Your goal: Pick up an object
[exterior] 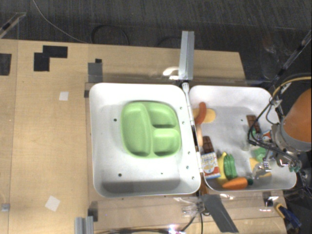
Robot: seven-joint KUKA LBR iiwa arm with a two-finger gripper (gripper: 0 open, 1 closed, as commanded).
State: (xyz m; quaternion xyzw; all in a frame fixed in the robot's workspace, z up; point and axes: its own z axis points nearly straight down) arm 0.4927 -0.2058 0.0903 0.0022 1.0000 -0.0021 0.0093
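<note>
Hiding pincer [265,169] fingertips (among clutter), right bin [229,94].

We can't make out any readable text here, honestly. The small carton [209,163] in the right bin [234,99] has a red and white printed label, but it's way too blurry for us to read a word
</note>
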